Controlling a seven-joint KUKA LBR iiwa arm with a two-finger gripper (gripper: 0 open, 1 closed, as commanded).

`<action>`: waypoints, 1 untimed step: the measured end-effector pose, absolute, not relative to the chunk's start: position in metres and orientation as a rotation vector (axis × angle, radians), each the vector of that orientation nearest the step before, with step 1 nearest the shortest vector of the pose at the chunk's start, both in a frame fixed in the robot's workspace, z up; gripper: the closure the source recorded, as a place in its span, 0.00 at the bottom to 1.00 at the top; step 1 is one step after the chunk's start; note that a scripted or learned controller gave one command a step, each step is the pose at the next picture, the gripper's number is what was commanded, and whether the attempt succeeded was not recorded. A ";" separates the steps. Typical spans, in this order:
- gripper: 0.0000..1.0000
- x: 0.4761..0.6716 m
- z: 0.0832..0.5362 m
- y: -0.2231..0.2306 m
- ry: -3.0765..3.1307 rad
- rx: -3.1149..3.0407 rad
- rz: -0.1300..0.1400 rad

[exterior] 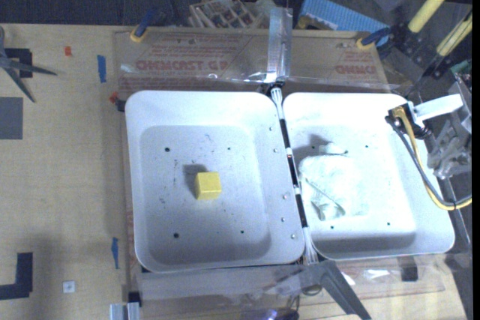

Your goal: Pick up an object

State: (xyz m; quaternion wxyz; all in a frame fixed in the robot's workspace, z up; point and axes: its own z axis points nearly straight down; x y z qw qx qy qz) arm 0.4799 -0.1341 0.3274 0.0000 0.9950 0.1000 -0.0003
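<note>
Down at the bottom edge, closest to us, a grey metal bracket [330,287] is poking out from under the two bins. Just above it the left bin [150,116] is sitting with a small yellow block [208,185] lying pretty much in the middle of its floor, flat and on its own, casting a little shadow up and to the left. Right next door, the right bin [375,236] is holding a crumpled clear plastic thing [330,183], maybe a bag or wrapper, hard to tell since it's almost see-through against the white.

The gripper [450,150] is hanging off at the far right, beyond the right bin's outer rim, with a yellow cable [424,168] looping beside it. Honestly can't make out its business end from this angle, too much clutter there. So the yellow block is sitting well apart from it, a whole bin over to the left, and the plastic thing is lying between the two.
</note>
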 end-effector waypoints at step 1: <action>1.00 0.484 0.219 -0.169 0.313 3.128 -0.005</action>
